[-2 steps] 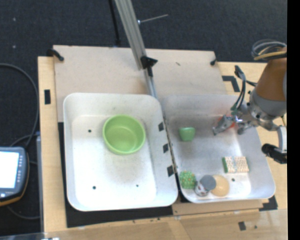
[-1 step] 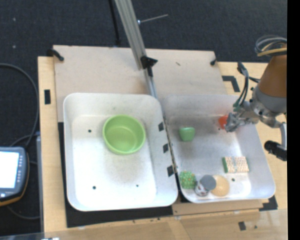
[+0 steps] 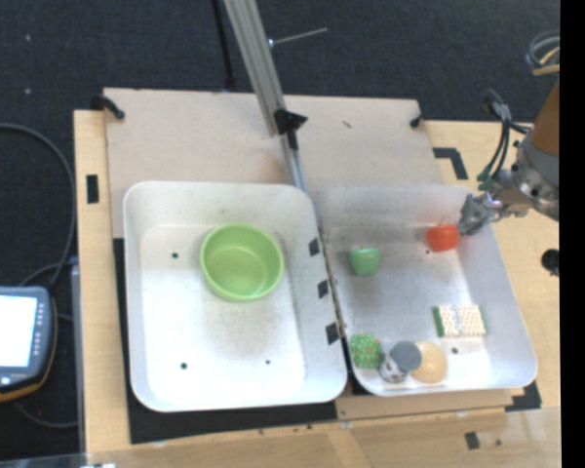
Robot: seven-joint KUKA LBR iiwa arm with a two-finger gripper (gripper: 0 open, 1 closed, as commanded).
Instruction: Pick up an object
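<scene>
A round light-green plastic bowl (image 3: 241, 260) sits in the left white bin (image 3: 156, 359). In the right white bin (image 3: 507, 339) lie a small green rounded object (image 3: 365, 260) and a small red-orange object (image 3: 443, 238) — this one just beside the grey gripper (image 3: 473, 214), perhaps touching it. Whether the gripper grasps anything, I cannot tell.

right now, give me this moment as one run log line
phase: reaching | gripper: above right bin, beside red object | grasp: none seen | left bin: green bowl
</scene>
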